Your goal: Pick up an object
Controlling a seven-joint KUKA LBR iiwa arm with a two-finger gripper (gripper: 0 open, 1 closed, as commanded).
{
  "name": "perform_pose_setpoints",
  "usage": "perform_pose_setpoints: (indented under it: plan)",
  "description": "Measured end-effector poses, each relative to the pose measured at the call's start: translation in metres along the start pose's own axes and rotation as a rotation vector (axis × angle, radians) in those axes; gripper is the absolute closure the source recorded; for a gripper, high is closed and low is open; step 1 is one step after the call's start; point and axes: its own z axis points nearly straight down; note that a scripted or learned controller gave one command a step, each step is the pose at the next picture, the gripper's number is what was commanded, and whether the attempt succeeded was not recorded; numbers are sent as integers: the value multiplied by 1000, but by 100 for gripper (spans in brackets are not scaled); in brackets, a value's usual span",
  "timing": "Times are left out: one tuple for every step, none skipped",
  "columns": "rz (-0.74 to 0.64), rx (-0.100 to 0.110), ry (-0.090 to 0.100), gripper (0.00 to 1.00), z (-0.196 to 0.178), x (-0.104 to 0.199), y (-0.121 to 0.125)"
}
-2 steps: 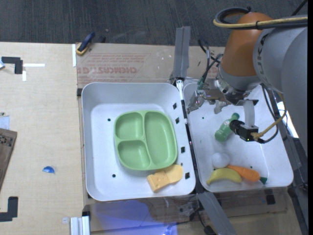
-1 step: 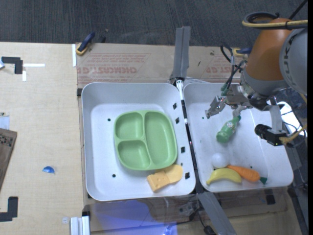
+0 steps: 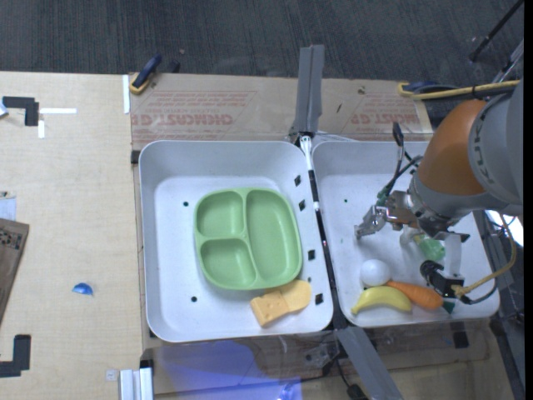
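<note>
White plastic bins sit side by side on the light wooden desk [image 3: 67,223]. The left bin [image 3: 158,248] has a green plate [image 3: 248,238] in it, the kind with three parts for food. Just below the plate lies a yellow wedge of toy cheese [image 3: 280,302], touching the plate's lower edge.

The right bin [image 3: 341,207] is where the arm [image 3: 466,152] is. It comes in from the right, grey with a big orange band. Its end effector [image 3: 373,221] hangs low over the middle of this bin, with its shiny metal tips pointing to the left. I see nothing between the tips, but I cannot tell how far apart they are from here.

Below the end effector, near the front of the bin, sits a small white ball [image 3: 374,271]. Right under the ball lies a yellow banana [image 3: 382,300]. An orange carrot [image 3: 415,294] lies beside the banana, touching its right end. Something small and green [image 3: 431,247] peeks out under the arm, but I cannot make out what it is.

A little blue thing [image 3: 82,289] lies alone on the desk, far to the left.
</note>
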Motion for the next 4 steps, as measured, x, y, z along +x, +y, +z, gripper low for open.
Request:
perform_pose_setpoints:
  plan:
    - [-44, 0, -1, 0, -38, -51, -14]
    - [-188, -1, -1, 0, 0, -88, 34]
    - [-192, 17, 0, 0, 1, -56, 115]
    - [-185, 16, -6, 0, 1, -26, 110]
